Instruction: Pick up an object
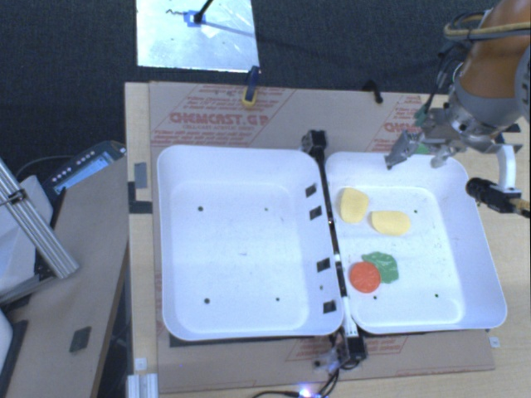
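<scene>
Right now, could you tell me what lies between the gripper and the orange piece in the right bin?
In the camera view, the two yellow pieces lie on the bin floor between the gripper and the orange piece.

I work in a robotics lab. My tabletop carries a cardboard sheet with two white bins clipped together. Aluminium framing and loose cabling stand nearby.

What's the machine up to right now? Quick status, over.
Tool hovering over right bin's far rim, holding nothing. Two yellow pieces, orange piece and green piece lying untouched in that bin. Nothing blocking them.
</scene>
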Controlling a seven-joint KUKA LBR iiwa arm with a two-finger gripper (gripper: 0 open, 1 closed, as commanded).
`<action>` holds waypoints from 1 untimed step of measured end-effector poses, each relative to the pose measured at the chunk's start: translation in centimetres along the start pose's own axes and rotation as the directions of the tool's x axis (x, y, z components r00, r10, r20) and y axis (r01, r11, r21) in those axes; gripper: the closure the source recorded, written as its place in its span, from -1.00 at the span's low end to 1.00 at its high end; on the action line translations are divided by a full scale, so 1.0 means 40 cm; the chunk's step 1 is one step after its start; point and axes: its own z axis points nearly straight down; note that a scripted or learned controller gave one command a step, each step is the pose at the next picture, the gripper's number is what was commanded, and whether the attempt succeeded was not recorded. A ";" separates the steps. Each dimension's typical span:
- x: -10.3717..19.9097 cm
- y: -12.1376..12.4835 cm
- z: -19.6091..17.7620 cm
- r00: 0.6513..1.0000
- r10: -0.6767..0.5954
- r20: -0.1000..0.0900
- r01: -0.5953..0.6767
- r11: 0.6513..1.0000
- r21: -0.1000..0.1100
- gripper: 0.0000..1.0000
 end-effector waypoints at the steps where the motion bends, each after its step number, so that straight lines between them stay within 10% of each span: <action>1: 0.001 0.003 -0.029 1.000 -0.003 0.000 0.003 1.000 -0.004 1.00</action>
